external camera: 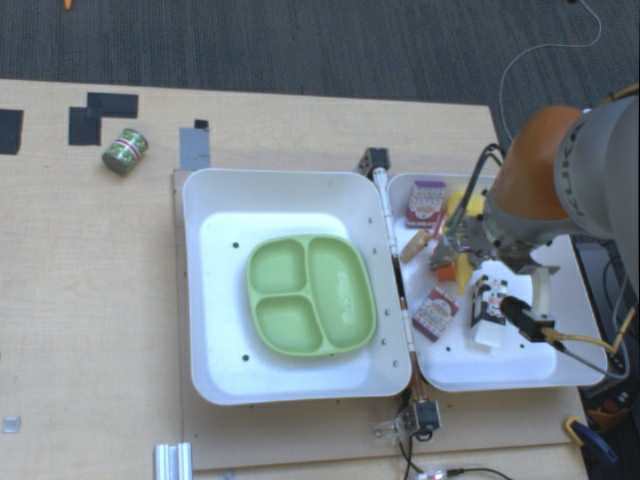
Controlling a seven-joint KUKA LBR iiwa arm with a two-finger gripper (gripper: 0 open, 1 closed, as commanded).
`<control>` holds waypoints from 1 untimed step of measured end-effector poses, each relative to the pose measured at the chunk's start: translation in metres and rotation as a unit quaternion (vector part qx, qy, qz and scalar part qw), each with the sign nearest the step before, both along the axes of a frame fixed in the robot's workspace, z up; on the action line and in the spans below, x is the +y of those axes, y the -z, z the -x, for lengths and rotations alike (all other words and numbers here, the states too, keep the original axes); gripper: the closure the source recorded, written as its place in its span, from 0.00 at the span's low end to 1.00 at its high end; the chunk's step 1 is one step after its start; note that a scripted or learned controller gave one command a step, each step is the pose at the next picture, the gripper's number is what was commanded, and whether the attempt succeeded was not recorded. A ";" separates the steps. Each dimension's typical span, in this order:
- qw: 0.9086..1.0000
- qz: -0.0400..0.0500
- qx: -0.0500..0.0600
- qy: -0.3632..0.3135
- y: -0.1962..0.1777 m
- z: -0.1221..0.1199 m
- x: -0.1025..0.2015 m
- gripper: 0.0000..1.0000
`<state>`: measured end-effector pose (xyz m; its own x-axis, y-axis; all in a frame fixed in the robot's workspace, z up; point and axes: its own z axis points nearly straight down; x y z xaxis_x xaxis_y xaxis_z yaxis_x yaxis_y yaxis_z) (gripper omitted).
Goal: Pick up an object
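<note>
A: Where's the gripper (462,258) seen?
B: Low in the right bin (520,363), amid clutter. Spread or pressed together can't be told.
A: Nearest obj?
B: Small packet (435,313), lying just below-left, long axis diagonal; nothing is seen held.

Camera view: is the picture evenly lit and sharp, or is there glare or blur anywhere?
In the camera view the light is soft and fairly even; the left bin glows bright white around the green tray, without hard glare. Shadows are faint. The arm is large and slightly soft at the right, and the small items beneath it in the right bin look cluttered and hard to make out.
</note>
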<state>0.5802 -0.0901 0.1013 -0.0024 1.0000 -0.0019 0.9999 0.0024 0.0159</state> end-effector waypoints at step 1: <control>1.000 -0.002 0.007 -0.001 -0.083 0.089 0.066 1.00</control>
